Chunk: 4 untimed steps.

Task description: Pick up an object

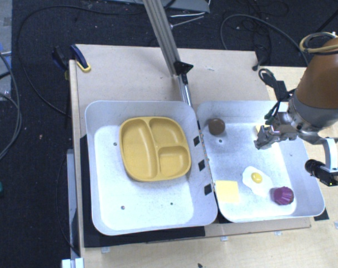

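In the right bin (303, 205) lie a brown round object (216, 127) at the back left, a yellow square slice (227, 191) at the front left, a fried egg (255, 180) in the middle front, and a purple piece (282, 195) at the front right. My gripper (265, 137) hangs over the right bin's back right part, above and behind the egg, apart from every object. Nothing shows between its fingers.
The left bin (102, 200) holds a yellow divided plate (155, 148). A metal pole (164, 32) slants down to the back of the divider between the bins. Cables run across the dark floor behind the bench.
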Each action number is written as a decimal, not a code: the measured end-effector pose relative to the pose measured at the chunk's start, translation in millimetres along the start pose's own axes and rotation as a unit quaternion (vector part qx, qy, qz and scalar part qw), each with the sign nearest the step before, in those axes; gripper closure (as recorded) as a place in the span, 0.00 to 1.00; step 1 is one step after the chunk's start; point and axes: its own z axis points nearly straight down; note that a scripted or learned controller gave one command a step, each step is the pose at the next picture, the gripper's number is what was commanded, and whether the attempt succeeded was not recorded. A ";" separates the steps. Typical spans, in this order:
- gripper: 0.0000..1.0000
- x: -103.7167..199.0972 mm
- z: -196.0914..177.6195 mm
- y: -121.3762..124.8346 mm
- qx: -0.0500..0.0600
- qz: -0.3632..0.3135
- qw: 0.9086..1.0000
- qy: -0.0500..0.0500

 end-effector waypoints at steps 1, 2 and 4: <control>1.00 -0.2 -46.0 1.4 -0.001 0.000 1.000 0.000; 1.00 41.4 -37.9 -12.5 0.003 -0.001 1.000 0.001; 1.00 147.3 -42.0 -22.8 0.003 -0.003 1.000 0.001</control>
